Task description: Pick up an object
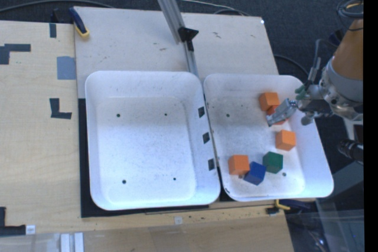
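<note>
The worktop (35, 85) is pale wood with a lighter board on it, and two shallow white bins sit side by side in the middle. The left bin (97, 127) is the bigger-looking of the pair from here. The right bin (236, 97) carries all the blocks.

The arm (348, 62) comes in from the right, grey with its orange band, and leans over the right bin's far-right rim. Its claw (281, 113) hangs low inside that bin, just beside the topmost orange block (269, 101), near enough that the two seem to touch. Whether the claw is spread or pressed together I cannot tell; it is small and blurred at this angle, and no block visibly sits between its tips.

The rest of the blocks lie further down the same bin. A second orange block (286, 139) sits below the claw, apart from it. Near the front edge a third orange block (238, 164), a blue block (255, 173) and a green block (273, 161) huddle together, the blue one touching its neighbours.

As for progress, I judge the pick not yet made: every block rests on the bin floor. The approach looks done; closing on a block and lifting it clear are left.
</note>
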Controlling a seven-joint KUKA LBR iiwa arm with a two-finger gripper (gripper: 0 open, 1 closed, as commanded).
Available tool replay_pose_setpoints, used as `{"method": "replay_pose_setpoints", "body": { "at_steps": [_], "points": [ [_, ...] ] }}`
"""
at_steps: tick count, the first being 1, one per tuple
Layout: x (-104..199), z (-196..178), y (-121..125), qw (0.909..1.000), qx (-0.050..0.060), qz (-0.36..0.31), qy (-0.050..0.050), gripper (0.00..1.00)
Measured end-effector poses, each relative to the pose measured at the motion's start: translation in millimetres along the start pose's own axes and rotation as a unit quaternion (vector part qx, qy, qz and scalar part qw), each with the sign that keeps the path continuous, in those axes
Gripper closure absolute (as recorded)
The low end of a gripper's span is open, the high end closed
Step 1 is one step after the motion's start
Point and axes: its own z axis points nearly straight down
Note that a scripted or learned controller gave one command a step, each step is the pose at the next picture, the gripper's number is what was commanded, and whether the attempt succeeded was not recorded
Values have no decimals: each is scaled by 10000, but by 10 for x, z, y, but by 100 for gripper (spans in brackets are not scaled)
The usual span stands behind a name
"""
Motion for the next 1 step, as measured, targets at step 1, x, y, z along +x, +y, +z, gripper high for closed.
{"method": "replay_pose_setpoints", "body": {
  "at_steps": [1],
  "points": [
    [0, 0, 0, 10000, -2, -1, -1, 0]
  ]
}}
